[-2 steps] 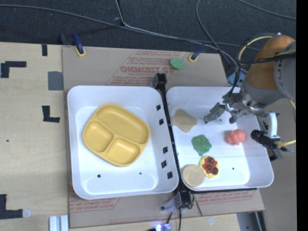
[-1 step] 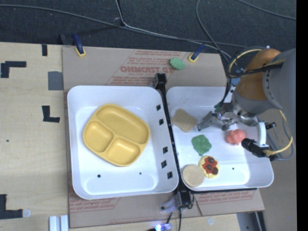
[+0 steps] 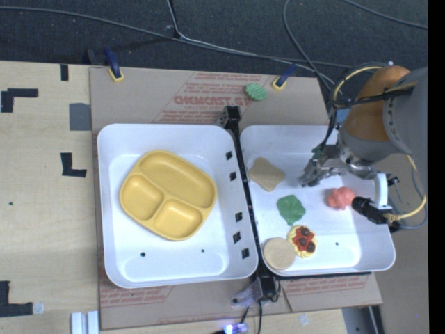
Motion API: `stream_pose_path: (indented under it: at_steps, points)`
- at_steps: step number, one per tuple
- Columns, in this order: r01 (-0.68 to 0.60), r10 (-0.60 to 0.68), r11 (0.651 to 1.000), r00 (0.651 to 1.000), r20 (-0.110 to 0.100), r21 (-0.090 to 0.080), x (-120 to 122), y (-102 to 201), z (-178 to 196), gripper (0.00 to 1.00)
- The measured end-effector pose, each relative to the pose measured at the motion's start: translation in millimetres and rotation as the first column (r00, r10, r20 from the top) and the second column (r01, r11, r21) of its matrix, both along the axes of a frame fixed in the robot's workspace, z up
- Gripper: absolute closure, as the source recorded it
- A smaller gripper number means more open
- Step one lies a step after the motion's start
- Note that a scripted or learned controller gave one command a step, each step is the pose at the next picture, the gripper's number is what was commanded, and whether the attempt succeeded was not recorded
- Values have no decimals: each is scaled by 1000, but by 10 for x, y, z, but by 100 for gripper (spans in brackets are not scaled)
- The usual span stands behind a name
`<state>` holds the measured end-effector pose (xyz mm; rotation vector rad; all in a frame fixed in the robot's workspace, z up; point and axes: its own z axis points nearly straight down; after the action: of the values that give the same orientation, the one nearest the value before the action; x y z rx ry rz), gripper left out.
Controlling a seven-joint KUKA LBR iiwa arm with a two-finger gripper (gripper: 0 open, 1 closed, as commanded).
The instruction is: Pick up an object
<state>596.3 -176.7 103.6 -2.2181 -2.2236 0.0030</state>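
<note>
while the gripper [image 3: 314,175] hangs over the right bin [image 3: 271,139] near its far right corner, we cannot tell its opening and see nothing held. candidates: pink piece [image 3: 340,197] by the right edge, green piece [image 3: 290,208] mid-bin. pick not yet done.

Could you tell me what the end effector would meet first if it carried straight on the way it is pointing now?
The end effector points down and left over the right bin. Continuing that way, it would probably touch bare bin floor first, between the tan piece and the green piece; depth is hard to judge.
</note>
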Motion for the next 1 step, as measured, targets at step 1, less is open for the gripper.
stream_pose_path:
  at_steps: [1]
  points:
    - [1,-1,1000,1000,6,0,-51,85,521,100]
